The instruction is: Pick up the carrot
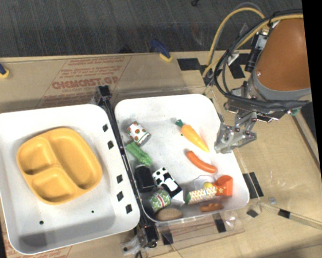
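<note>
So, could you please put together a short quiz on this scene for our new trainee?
1. True or false: the carrot lies in the left bin.
2. Multiple choice: where is the gripper? A) over the yellow tray B) at the right bin's right rim, beside the carrot C) on the orange sausage
3. Fill in: the black-and-white cow toy sits in the ____ bin.

Key: 1 false, since it lies in the right bin; 2 B; 3 right.
</note>
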Motion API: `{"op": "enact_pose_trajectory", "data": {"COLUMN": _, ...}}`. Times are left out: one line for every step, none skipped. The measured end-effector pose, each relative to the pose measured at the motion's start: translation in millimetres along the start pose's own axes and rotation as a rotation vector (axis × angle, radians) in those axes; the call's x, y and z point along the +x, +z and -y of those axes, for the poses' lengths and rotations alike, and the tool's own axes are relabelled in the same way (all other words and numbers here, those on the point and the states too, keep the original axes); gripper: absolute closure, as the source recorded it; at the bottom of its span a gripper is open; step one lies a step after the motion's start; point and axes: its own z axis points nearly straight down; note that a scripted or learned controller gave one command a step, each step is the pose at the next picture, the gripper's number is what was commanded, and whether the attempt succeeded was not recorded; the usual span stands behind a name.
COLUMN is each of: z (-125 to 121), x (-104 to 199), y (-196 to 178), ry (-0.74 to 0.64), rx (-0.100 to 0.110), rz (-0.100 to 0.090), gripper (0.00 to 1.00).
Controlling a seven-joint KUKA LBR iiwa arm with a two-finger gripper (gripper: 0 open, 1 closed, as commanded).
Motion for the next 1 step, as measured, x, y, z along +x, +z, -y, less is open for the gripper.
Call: {"op": "enact_pose_trajectory", "data": {"z": -0.2, "x": -1.9, "y": -0.1, "ry": -0.003, "rx": 0.0, "rz": 0.001, "gripper": 0.0}}
